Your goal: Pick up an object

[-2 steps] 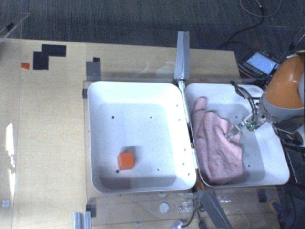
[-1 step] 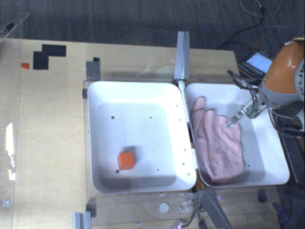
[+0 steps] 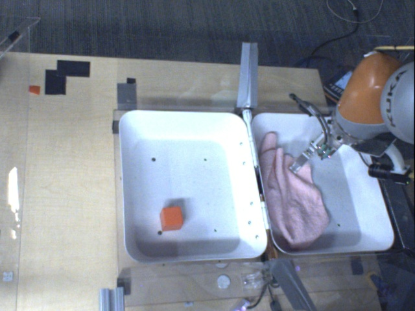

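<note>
Looking at my two-finger gripper [image 3: 305, 162] first, I see its metal fingers [image 3: 297, 168] reaching down-left toward the right of centre of the frame, their tips just above or touching the upper edge of the crumpled pink cloth towel [image 3: 293, 201]; whether they are parted or pressed together I cannot tell at this size, and nothing is plainly caught between them. That towel lies along the left side of the right-hand shallow white bin [image 3: 366, 232], running from near the bin's upper left corner down to its lower left, bunched wider at the bottom. Behind the fingers the grey arm with its orange band [image 3: 364, 96] comes in from the upper right of the frame, hanging over the bin's upper right part. Across the divider [image 3: 254, 173] between the two bins, the left-hand shallow white bin [image 3: 194, 135] holds a small orange cube [image 3: 172, 218] in its lower left area, well apart from my gripper. Farther out, on the pale wooden bench [image 3: 65, 186], black angular marker shapes [image 3: 65, 75] and a tiny orange square [image 3: 34, 90] sit at the upper left of the frame.
</note>
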You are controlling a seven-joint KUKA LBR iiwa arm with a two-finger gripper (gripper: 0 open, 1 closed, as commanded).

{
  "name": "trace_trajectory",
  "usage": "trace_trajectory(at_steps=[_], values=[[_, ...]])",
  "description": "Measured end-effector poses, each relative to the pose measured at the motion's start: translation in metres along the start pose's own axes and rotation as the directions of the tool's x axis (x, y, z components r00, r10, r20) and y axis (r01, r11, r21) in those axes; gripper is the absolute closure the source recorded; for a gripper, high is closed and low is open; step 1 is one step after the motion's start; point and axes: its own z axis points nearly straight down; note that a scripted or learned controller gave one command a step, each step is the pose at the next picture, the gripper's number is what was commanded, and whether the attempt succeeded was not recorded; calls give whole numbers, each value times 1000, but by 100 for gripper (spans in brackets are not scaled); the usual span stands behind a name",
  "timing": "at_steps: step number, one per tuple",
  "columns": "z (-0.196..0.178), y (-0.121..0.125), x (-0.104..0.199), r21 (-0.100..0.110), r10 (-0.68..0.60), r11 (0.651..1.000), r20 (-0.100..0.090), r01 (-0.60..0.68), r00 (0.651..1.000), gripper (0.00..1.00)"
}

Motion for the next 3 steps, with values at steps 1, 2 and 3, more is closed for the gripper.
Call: trace_trajectory(at_steps=[1,2,3], values=[[-1,14,49,-2,-117,993,2,117,993,0],[-15,18,47,-10,-116,993,10,116,993,100],[-99,108,79,-2,82,997,0,-82,997,100]])
